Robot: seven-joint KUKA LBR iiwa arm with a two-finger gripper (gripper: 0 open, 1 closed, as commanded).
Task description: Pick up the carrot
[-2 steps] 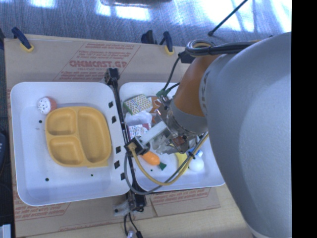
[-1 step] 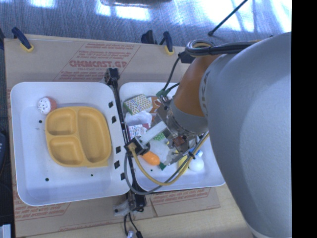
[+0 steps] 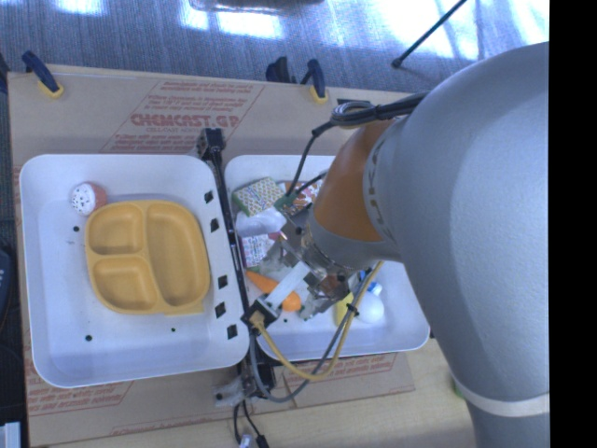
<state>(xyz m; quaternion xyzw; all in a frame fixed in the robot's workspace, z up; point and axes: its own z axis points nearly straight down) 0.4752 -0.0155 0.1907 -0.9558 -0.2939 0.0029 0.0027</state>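
Carrot (image 3: 264,282) lies by the left wall of the right bin (image 3: 401,339), beside clutter, and the gripper (image 3: 300,286) sits low right beside it, its grip impossible to judge. Best to straddle the carrot squarely, clear of the wall, before closing.

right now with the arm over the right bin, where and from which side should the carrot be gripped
Probably across the carrot's bare middle, coming straight down. It lies flat and slanted near the right bin's left wall, its thin end toward that wall, so closing across its narrow width looks safest. A white part of the gripper covers its lower-right end, and clutter crowds that side.
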